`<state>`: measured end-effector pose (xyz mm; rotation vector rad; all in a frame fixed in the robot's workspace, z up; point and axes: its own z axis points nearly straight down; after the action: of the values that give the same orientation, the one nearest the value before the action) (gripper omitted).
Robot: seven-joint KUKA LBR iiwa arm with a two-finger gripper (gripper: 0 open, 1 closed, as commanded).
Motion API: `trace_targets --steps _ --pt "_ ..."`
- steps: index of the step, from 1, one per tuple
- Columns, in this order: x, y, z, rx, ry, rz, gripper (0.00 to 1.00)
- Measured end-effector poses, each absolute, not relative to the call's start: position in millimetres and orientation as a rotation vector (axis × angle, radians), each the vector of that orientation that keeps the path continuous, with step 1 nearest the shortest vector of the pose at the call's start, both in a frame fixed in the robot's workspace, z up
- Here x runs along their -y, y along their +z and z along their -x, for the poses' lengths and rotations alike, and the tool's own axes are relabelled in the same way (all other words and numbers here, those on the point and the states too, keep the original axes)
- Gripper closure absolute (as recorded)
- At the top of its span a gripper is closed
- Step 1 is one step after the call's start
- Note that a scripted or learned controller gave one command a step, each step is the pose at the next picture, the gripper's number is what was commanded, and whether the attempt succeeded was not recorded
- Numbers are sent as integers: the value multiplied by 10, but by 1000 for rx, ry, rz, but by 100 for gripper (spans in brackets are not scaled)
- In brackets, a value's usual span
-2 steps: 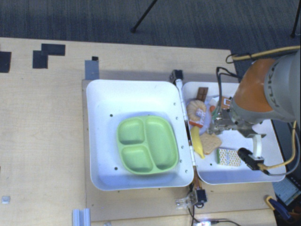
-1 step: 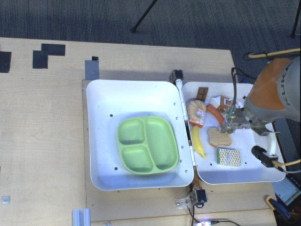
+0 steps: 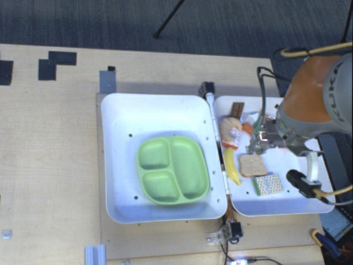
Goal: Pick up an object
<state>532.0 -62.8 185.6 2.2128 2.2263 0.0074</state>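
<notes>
Arm over right bin (image 3: 287, 206), gripper (image 3: 258, 142) low among the food items.
Gripper state: cannot tell, and nothing visibly held. Just below it lies a toast slice (image 3: 253, 165); a banana (image 3: 231, 169) runs along the bin's left wall, a bagged bun (image 3: 230, 132) sits left of the gripper, a green speckled sponge (image 3: 268, 184) lies near the front, and a brown bar (image 3: 237, 110) is at the back. Left bin (image 3: 118, 148) holds a green divided plate (image 3: 173, 169).

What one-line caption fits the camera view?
Gripper poised above toast slice in right bin; green tray in left bin.
</notes>
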Motion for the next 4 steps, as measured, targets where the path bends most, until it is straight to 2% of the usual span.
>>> trace_targets --steps 1,2,3,4 --pt "639 1847 -5312 -2225 4 -2216 0" --pt "1031 864 -5141 -2219 5 -2216 0" --pt "1028 969 -5153 -2218 8 -2213 100" --pt "157 1851 -5635 -2227 6 -2214 100"
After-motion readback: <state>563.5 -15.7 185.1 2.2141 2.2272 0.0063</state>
